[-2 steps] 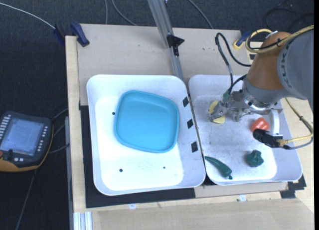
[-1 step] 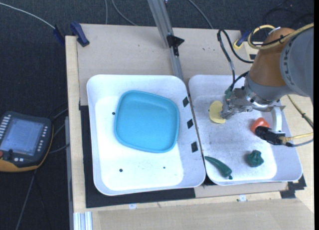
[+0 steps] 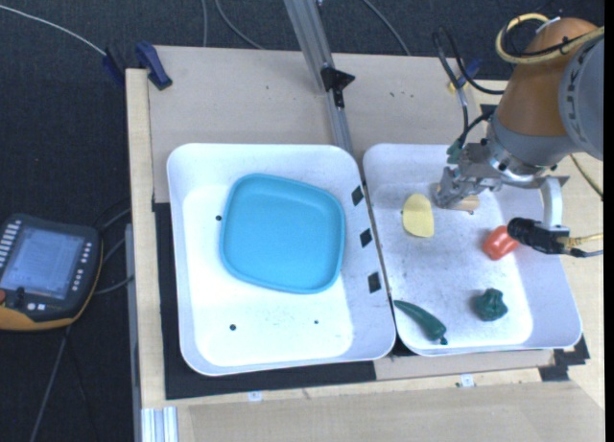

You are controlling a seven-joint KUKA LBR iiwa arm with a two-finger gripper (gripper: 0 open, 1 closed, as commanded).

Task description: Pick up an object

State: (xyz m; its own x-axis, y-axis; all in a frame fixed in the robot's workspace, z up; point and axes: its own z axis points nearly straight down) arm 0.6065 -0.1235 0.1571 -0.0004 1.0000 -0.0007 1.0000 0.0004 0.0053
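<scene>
Pale yellow, rounded soft-looking object lies in the right white bin, toward its upper left, and it is the thing nearest my two-finger gripper. I take it as the likeliest target, though the task names none. The gripper sits low over the bin floor, just beside the yellow piece on its right, with a small tan thing at its tip that I cannot identify. From my screen I cannot tell the gripper's state, nor whether anything is caught in it.

I judge that I am in the approach step: the grey arm with its orange upper section reaches in from the right and is down near the floor, but nothing shows as lifted. The next move calls for centring the gripper over the yellow piece and then straddling its narrow width before closing.

The yellow piece is a little taller than wide on screen, so its long axis runs roughly up and down the picture, across the arm's line of reach. Its top end looks slightly narrower, pointing toward the bin's far wall.

Elsewhere in that bin lie a small red-orange chunky object, a dark green crumpled lump and a dark green pepper-shaped item. The left white bin holds a blue square plastic plate.
</scene>
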